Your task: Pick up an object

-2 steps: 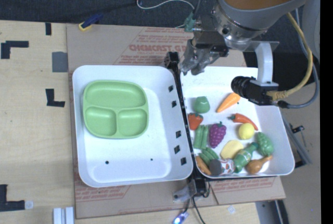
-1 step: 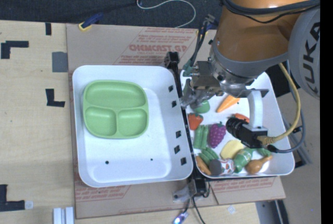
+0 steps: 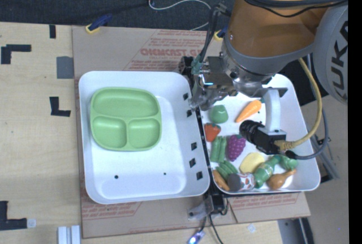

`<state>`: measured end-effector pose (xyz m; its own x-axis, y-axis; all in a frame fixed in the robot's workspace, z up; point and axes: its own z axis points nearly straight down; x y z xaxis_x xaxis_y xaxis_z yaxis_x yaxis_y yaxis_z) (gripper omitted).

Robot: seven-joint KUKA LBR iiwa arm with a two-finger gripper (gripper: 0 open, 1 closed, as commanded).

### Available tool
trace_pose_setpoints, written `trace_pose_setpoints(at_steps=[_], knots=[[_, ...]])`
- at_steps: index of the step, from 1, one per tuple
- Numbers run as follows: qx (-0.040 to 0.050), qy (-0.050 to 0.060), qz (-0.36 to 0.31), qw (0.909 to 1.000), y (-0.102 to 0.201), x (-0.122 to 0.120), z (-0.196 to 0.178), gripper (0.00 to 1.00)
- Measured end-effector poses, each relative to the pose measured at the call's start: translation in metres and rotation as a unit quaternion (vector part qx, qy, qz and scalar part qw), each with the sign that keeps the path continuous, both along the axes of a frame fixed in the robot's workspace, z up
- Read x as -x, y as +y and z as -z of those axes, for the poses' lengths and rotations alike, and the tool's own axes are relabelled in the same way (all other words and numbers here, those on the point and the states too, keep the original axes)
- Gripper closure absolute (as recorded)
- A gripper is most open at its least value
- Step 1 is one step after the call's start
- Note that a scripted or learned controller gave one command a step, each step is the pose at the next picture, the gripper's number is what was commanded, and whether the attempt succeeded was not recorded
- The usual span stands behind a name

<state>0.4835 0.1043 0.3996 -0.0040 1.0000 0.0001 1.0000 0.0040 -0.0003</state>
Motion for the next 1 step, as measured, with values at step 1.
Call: trace_pose_setpoints(at_steps=[1], knots=[[0.0001, 0.0, 0.0, 1.0, 0.0299, -0.0001, -0.0199, 1.0]])
